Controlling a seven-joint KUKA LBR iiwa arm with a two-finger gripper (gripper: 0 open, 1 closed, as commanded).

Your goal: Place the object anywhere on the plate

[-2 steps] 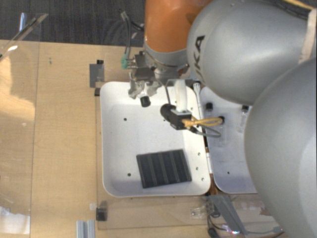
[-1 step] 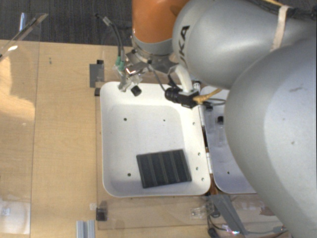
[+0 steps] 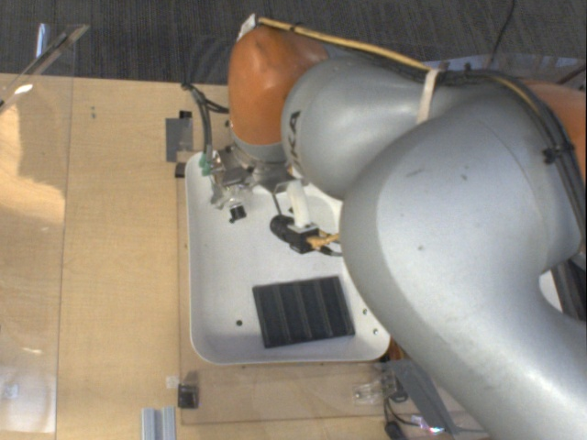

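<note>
1. A black ribbed plate [image 3: 303, 312] lies flat at the near end of the white bin [image 3: 206, 328] on the table [image 3: 110, 246].
2. Farther in, a small black object [image 3: 237, 213] sits apart from the plate.
3. Just beyond it, the gripper [image 3: 225, 189] hangs over the bin's far left corner; I cannot tell whether it is open, closed or holding anything.

The pale wooden bench [image 3: 119, 246] carries a shallow white bin [image 3: 213, 287] with rounded corners, its right part hidden under the arm, and a clear sheet [image 3: 32, 264] covers the bench's left strip, well apart from the bin. A small grey bracket [image 3: 178, 136] sits on the wood just beside the bin's far left corner. Near the bin's near left corner lie a small dark block [image 3: 188, 396] and, just beside it, a pale metal piece [image 3: 158, 422].
</note>
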